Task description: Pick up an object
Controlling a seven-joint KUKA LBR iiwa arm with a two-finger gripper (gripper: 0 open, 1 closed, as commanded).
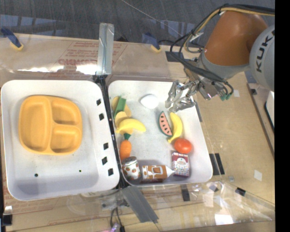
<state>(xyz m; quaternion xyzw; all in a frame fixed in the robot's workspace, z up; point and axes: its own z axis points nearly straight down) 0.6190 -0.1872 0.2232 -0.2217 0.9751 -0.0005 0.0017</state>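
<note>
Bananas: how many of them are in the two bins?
2. One banana lies at the left side of the right bin, above the carrot. The other banana lies right of the watermelon slice, above the tomato. None seems hidden.

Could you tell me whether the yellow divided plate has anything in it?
Empty: the yellow divided plate lies alone in the left bin, its compartments showing bare yellow.
</note>
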